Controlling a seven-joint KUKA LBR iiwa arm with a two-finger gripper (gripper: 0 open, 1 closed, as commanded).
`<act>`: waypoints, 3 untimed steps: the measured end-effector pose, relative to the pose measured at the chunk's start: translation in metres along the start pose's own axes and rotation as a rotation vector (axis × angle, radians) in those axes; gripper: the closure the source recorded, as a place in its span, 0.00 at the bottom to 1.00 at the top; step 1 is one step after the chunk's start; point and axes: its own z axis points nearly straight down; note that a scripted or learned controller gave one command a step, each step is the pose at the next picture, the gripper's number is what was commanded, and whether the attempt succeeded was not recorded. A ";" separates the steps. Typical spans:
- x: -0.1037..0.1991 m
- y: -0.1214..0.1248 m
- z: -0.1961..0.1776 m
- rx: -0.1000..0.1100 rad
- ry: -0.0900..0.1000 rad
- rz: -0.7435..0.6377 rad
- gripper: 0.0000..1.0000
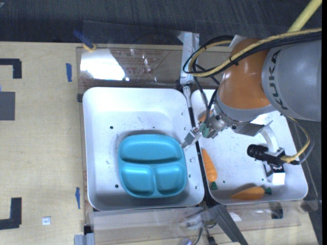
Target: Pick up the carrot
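Note:
An orange carrot (208, 167) lies along the left wall of the right bin (299, 188), its green end toward the front. A second carrot (249, 192) lies across the front of that bin. My gripper (194, 135) hangs over the divide between the two bins, just above and behind the first carrot's top end. I see nothing held in it. A small orange patch (203, 117) peeks out beside the wrist; what it is stays unclear.
A blue divided tray (152, 164) sits in the left bin (102, 111). The orange-banded arm (245, 80) and its cables cover the back of the right bin. A black fitting (261, 152) juts out over the right bin.

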 end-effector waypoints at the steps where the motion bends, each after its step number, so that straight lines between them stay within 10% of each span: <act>1: -0.034 -0.063 -0.044 0.003 -0.004 -0.026 0.00; 2: -0.089 -0.124 0.024 0.010 0.000 0.044 0.00; 3: -0.033 -0.036 0.001 0.002 -0.001 0.027 0.00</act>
